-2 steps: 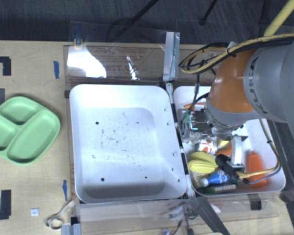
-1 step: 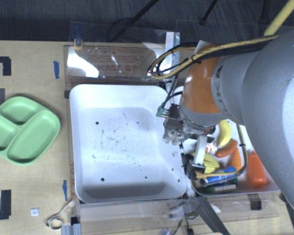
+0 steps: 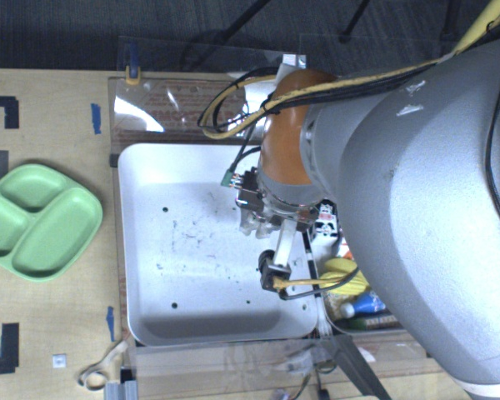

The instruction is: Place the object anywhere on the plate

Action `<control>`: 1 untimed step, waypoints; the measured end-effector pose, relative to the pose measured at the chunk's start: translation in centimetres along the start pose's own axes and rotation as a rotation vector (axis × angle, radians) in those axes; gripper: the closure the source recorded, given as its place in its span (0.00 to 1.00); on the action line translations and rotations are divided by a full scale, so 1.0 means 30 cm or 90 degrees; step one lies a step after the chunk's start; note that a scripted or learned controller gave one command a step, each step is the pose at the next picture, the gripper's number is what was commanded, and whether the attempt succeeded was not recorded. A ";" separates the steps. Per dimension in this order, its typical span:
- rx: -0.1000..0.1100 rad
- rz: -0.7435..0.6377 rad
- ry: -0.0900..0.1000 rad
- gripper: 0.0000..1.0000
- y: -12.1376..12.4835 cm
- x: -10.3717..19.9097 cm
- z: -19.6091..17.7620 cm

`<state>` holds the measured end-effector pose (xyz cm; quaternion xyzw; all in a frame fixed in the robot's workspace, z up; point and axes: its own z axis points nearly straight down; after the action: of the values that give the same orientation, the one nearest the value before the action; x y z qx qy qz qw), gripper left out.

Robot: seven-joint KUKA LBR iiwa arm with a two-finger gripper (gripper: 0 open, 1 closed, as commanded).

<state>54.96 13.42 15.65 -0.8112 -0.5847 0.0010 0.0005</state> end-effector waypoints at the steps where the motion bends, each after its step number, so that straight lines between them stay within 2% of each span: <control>1: -0.005 -0.150 0.002 1.00 -0.061 0.204 0.223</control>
<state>55.14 19.81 8.97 -0.7366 -0.6763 -0.0027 -0.0018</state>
